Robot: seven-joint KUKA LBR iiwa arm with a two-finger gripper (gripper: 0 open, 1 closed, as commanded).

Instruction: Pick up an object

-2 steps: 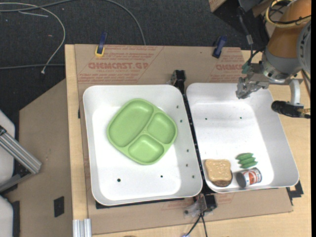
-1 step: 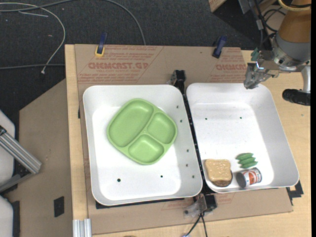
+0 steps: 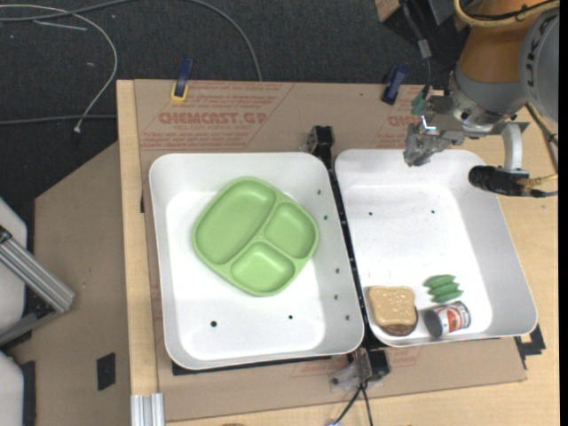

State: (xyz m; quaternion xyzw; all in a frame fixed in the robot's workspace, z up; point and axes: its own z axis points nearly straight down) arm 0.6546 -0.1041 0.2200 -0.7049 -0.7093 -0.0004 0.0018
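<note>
Two white bins sit side by side on the table point(image 3: 133, 238). The left bin point(image 3: 177, 318) holds a green plate point(image 3: 256, 235) with three sections. In the right bin point(image 3: 426, 229), near its front edge, lie a slice of bread point(image 3: 392, 309), a small can point(image 3: 448, 319) on its side just beside the bread, and a green pod point(image 3: 443, 285) just behind the can. The claw point(image 3: 419, 153) hangs over the far left corner of the right bin, well apart from these three things. It holds nothing; whether it is spread or pressed together, I cannot tell.
</note>
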